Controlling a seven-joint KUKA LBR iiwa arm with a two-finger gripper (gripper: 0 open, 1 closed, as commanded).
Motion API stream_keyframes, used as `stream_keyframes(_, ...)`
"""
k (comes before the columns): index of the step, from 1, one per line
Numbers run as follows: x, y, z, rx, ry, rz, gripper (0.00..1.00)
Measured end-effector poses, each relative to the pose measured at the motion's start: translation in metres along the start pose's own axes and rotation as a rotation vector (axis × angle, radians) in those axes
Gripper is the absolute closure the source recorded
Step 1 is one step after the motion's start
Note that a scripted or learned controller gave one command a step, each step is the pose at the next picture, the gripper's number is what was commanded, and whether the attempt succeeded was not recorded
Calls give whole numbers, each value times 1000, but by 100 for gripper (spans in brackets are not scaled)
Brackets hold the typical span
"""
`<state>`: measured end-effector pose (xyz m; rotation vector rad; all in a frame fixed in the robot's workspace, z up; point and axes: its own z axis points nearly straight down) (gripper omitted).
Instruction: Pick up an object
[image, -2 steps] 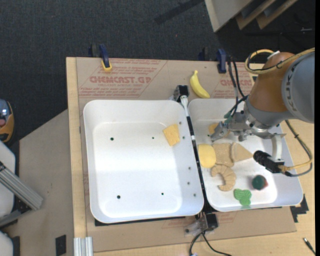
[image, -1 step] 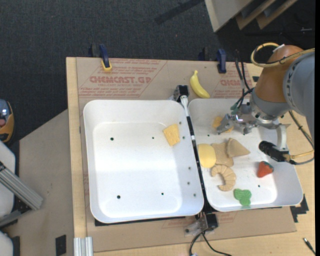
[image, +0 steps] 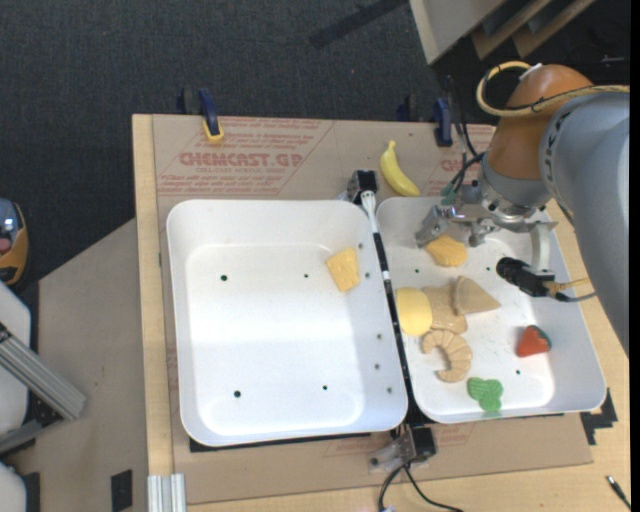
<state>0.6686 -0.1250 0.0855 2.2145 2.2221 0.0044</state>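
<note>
Green toy (image: 486, 393) near rim, claw (image: 447, 232) above

Both white bins look like smooth moulded plastic: the left bin (image: 200, 330) shows a soft sheen with a bright patch, and the right bin (image: 575, 385) is just as slick. The desk (image: 250, 150) under them looks like matt brown paper or card printed with red letters. At 12 o'clock of the right bin, the banana (image: 397, 172) is glossy yellow plastic. The croissant (image: 452, 355) looks matt and ridged, the broccoli (image: 487, 393) rough and dull. The arm (image: 585, 150) has smooth grey casing and a shiny orange band (image: 525, 120).
</note>
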Motion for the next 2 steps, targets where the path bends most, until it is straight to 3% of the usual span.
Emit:
stream_keyframes(1,-1,-1,-11,0,-1,1,100)
stream_keyframes(2,79,0,-126,-4,2,-3,100)
